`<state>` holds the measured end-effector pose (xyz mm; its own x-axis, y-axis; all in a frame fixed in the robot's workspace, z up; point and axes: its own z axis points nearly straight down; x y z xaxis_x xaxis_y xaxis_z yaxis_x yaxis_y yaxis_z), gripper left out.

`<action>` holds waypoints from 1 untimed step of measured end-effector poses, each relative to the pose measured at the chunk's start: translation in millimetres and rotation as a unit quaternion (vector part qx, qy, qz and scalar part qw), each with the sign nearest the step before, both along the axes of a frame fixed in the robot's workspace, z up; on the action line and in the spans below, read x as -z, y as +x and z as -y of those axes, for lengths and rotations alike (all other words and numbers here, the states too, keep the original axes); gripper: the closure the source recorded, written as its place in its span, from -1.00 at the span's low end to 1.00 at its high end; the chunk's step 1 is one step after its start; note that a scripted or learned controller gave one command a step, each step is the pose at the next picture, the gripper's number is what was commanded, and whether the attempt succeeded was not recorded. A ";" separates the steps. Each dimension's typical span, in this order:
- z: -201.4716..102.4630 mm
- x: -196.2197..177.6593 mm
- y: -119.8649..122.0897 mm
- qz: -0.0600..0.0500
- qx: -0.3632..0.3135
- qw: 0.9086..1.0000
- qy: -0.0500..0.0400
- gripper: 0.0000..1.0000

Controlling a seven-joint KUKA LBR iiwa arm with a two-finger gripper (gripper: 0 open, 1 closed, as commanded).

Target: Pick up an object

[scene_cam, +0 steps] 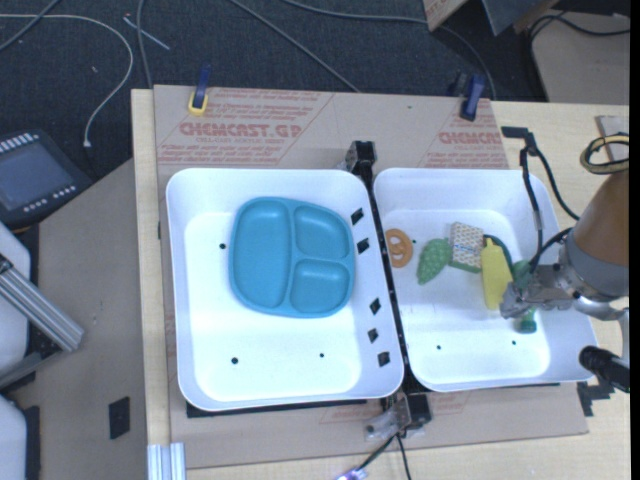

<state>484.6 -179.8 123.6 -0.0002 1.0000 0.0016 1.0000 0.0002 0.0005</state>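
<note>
Camera view, looking down on your bench: two white bins side by side. The left bin [200, 268] holds a blue tray [292, 256] with three compartments, lying flat toward the bin's upper middle.

The right bin [460, 358] holds the loose items, grouped in its upper half. A small orange pretzel-like ring [399, 248] lies nearest the divider. Just right of it, a green leaf-shaped piece [434, 260]. A pale speckled block [466, 244] touches the leaf's upper right edge. A yellow banana-like piece [494, 273] stands lengthwise just right of the block.

Your arm [600, 238] comes in from the right. The gripper [524, 306] sits low in the right bin, just beside the yellow piece's lower end. A small teal bit [529, 320] shows right under the tip. Whether the gripper is pinching anything, you cannot tell from here.
</note>
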 end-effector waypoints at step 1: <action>-1.2 -43.8 -2.9 0.002 0.000 1.000 -0.001 1.00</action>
